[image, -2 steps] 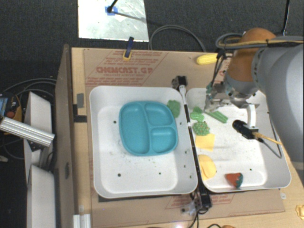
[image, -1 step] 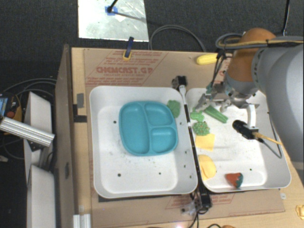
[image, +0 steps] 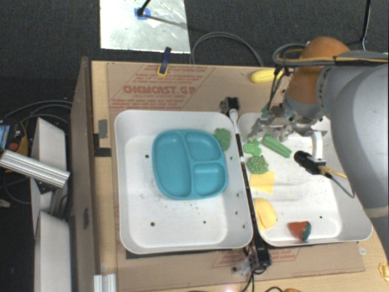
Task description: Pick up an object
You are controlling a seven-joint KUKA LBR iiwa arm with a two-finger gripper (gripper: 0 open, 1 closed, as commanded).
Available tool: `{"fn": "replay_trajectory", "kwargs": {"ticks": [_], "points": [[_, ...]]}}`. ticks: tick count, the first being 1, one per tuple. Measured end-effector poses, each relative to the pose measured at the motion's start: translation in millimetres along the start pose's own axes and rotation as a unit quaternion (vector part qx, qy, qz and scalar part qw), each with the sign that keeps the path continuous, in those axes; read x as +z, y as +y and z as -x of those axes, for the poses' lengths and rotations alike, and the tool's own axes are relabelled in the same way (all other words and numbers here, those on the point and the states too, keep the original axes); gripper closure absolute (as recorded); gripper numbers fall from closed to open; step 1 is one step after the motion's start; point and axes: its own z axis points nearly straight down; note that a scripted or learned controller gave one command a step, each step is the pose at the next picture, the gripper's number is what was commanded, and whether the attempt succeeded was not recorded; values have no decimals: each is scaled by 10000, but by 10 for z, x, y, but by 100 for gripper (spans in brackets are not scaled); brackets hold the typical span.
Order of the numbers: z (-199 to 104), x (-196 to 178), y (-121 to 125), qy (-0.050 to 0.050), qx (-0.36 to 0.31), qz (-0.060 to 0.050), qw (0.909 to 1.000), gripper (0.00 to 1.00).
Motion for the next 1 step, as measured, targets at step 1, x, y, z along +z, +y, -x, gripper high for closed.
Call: {"fn": "replay_trajectory", "kwargs": {"ticks": [1], "points": [[49,-15,-4,-3,20,0,10000,0]]}}
